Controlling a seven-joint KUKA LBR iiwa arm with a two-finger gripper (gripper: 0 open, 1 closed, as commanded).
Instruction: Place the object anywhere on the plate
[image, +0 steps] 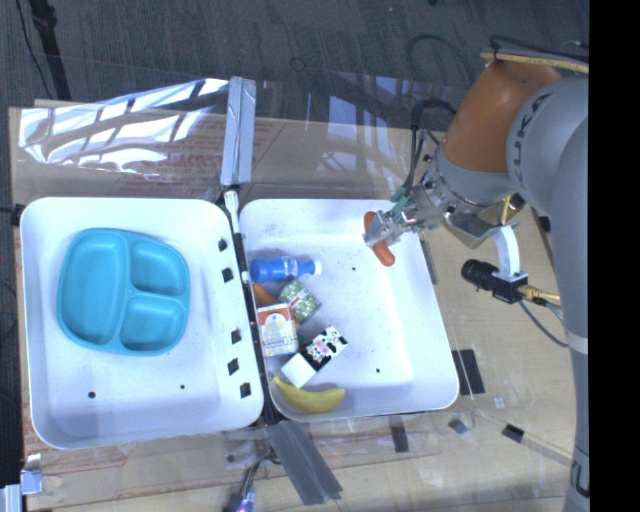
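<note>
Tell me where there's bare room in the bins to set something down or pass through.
Left bin: bare floor rings the blue plate, widest below it. Right bin: its middle and right are bare, between the end effector and the banana. Crowded along the divider: bottle, cartons, banana.

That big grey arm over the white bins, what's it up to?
The arm's gripper is over the far right corner of the right bin, with a small orange, carrot-like object at its fingers. Whether it truly grips it is hard to tell. The blue plate waits in the left bin. A blue bottle, banana and small cartons lie along the right bin's left side.
</note>
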